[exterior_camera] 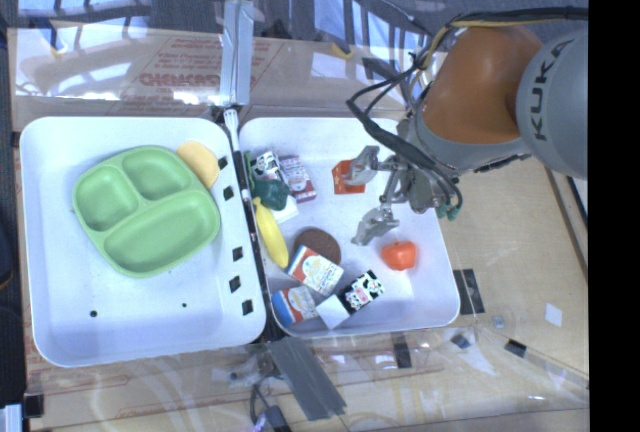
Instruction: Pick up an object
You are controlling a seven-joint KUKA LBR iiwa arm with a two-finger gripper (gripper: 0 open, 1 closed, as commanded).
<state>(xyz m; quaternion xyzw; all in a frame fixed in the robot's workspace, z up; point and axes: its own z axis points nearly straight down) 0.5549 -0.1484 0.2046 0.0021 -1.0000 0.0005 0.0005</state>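
My gripper [370, 195] hangs over the right bin [430, 290], its two fingers spread open with nothing between them. One fingertip [364, 160] lies close to a small red carton [348, 177]; the other [376, 225] is just left of an orange-red tomato-like toy [400, 255]. Further left in this bin lie a yellow banana [268, 232], a brown round cookie [317, 245], an orange-and-white carton [315, 272], a black-and-white cow-print carton [361, 291], a small dark-red packet [297, 177] and a green-topped item [267, 182].
The left bin [60, 320] holds a green divided plate [146, 208] and a yellow lemon-like item [199, 161] at its right edge. A blue-and-orange can [292, 305] lies near the right bin's front wall. The grey arm with its orange band [480, 85] fills the upper right.
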